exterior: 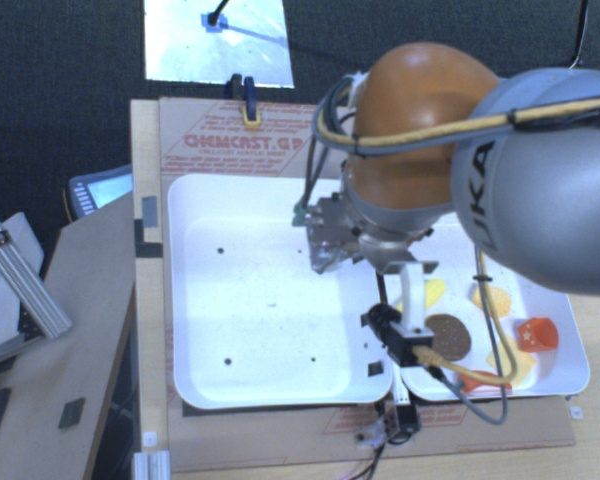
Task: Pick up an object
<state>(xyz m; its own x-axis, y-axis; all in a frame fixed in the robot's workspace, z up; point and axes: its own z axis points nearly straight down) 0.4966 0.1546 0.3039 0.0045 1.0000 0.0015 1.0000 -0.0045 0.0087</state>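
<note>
Brown disc (448, 336) flat in right bin (572, 366), round, no long axis; grasp openness: cannot tell.

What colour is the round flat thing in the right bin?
Brown; the round disc shows best in the camera view.

Two white bins: the left bin (260, 298) and the right bin (578, 368). I count one brown disc (448, 336), one red block (538, 335) and at least two yellow pieces (435, 291); my arm (550, 178) hides part of the right bin.

Arm (545, 168) angled in, gripper (326, 240) pointing down
</note>
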